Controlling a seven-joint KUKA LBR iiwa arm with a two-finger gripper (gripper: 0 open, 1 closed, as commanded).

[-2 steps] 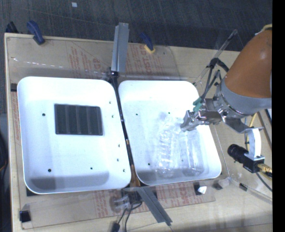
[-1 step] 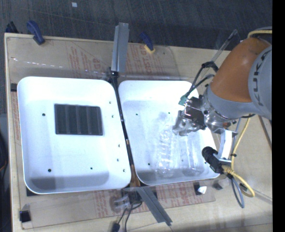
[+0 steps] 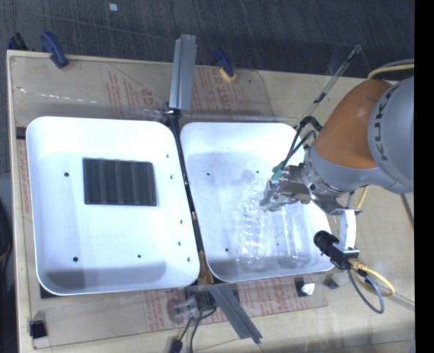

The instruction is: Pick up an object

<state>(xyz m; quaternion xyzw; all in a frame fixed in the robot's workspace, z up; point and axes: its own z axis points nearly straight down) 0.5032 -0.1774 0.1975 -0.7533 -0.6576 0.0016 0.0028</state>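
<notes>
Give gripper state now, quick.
Gripper: cannot be told; it sits over the clear plastic bottles in the right bin.

A fixed overhead camera looks down at a slant on the desk (image 3: 92, 311) and both white bins (image 3: 48, 145).

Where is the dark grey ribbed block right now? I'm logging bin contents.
The dark grey ribbed block lies flat in the left white bin, near its middle, far from the pincer over the right bin.
</notes>
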